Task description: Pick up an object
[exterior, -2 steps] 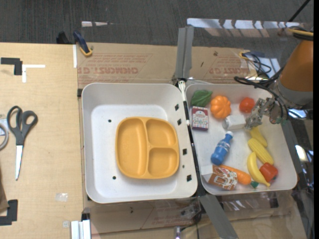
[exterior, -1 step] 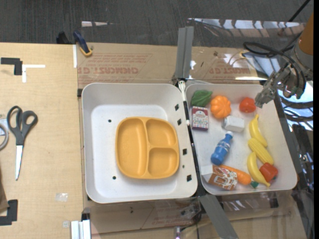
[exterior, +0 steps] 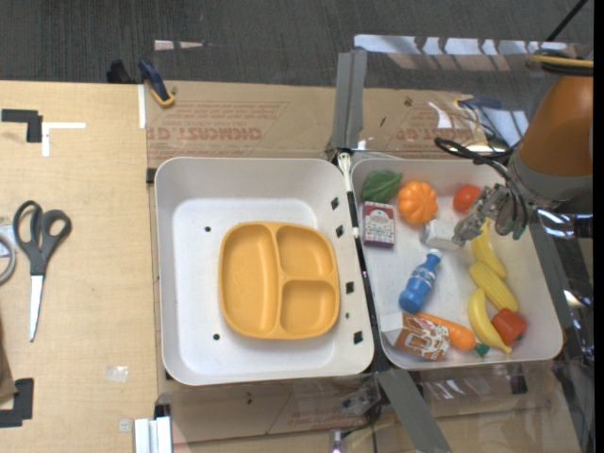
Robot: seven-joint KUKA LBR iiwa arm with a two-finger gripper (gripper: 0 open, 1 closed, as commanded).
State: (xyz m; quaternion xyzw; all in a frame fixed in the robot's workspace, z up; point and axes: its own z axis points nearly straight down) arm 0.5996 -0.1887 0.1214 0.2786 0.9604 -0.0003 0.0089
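My gripper (exterior: 470,227) hangs low over the back right part of the right bin (exterior: 545,347), with the orange-banded arm above it at the right edge. It sits between a red tomato (exterior: 466,197) behind it and the yellow bananas (exterior: 493,274) in front of it. An orange pumpkin (exterior: 418,202) lies just to its left. Further left are a green leafy piece (exterior: 382,185) and a small red-and-white box (exterior: 378,225). A blue bottle (exterior: 419,283) lies in the bin's middle. Nothing shows in the gripper's grasp.
The left bin (exterior: 179,253) holds a yellow divided plate (exterior: 280,279). At the right bin's front lie an orange snack packet (exterior: 423,338), a carrot (exterior: 457,334) and a red block (exterior: 508,325). Scissors (exterior: 38,243) lie on the bench at far left.
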